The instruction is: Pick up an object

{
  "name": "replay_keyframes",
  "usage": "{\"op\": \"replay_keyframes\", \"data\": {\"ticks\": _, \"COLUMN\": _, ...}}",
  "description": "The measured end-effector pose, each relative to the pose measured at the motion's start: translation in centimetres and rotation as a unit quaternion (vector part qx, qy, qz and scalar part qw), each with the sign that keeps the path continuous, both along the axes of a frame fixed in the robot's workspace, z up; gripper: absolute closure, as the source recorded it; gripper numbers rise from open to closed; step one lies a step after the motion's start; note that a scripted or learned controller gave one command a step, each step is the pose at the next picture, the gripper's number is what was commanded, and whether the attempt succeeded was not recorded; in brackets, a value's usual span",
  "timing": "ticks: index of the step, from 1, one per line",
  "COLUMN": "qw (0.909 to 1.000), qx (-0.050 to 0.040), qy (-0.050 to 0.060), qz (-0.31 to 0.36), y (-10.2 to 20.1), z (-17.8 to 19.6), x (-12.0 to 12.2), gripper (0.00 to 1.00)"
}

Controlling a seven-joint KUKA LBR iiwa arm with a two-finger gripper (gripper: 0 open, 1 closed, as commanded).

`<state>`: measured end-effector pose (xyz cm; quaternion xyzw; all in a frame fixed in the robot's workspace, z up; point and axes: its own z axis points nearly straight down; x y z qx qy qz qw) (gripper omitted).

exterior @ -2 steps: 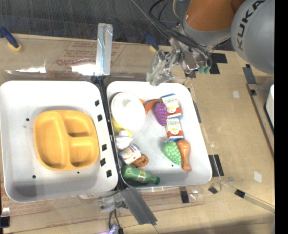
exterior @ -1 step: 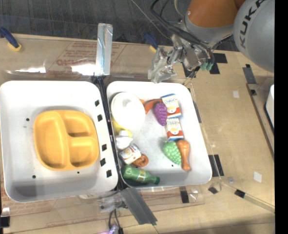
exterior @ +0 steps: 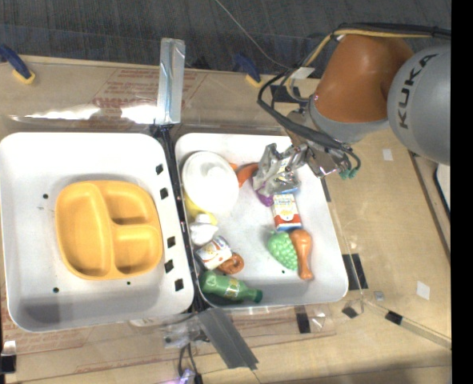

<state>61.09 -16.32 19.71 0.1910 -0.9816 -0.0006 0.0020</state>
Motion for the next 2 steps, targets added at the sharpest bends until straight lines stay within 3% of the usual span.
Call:
{"op": "replay_keyframes", "data": {"ticks": 1, "qw": 1.0000, "qx": -0.0018, "qy": -0.006, "qz": 0.003, "y": -4.2, "z": 6.1, "x": 4.0, "gripper": 1.00}}
{"op": "replay_keyframes", "data": {"ticks": 2, "qw": 1.0000, "qx": -0.0018, "qy": -0.007, "qz": 0.004, "y": -4.1, "z": 7.1, "x": 4.2, "gripper": 1.00}}
